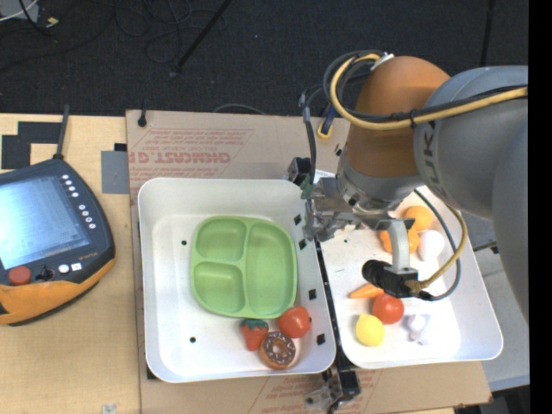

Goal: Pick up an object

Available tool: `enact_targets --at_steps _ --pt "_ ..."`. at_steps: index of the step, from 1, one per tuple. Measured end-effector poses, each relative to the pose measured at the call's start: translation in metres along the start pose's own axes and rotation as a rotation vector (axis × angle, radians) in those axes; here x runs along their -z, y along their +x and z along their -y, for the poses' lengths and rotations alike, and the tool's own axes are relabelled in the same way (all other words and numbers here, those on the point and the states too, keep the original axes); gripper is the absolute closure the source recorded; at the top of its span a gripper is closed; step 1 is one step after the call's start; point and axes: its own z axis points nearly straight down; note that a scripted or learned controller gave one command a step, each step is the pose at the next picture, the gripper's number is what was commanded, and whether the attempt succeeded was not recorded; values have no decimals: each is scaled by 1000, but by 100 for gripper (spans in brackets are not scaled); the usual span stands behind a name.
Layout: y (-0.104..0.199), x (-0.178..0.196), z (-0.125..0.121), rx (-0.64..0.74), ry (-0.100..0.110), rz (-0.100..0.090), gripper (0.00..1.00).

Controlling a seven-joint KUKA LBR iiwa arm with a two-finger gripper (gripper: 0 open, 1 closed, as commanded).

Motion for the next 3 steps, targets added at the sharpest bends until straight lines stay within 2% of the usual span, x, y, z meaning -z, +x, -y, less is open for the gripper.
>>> enact_targets --at_steps 1,2,3 --pt "56 -18 7 -1 2 1 100" --pt "52 -1 12 -5 -3 1 100" --pt "54 -2 13 -4 -1 2 100"
